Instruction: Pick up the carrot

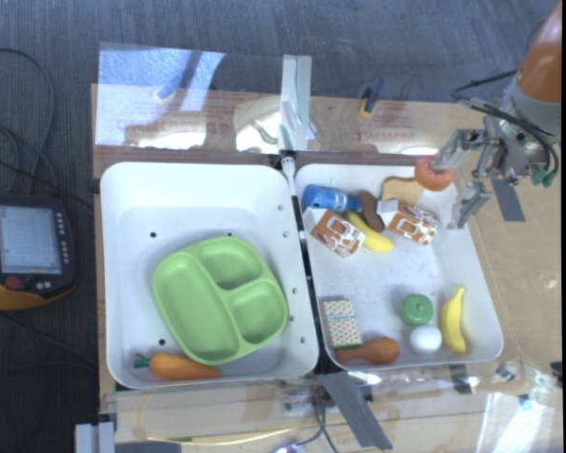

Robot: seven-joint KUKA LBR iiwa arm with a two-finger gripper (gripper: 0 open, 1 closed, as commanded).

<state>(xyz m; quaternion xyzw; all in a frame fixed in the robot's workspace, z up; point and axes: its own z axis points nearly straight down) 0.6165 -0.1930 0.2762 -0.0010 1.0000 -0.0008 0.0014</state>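
- Up right of the green plate, the arm hangs over the right bin's far corner; whether its jaws are parted, I cannot tell.
- One carrot lies just below the plate; two bananas.
- Two white bins sit on a wooden counter.

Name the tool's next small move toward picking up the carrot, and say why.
Probably travel left and toward the front: the tool sits at the right bin's back right edge, while the carrot lies in the left bin's front corner beside the green plate.
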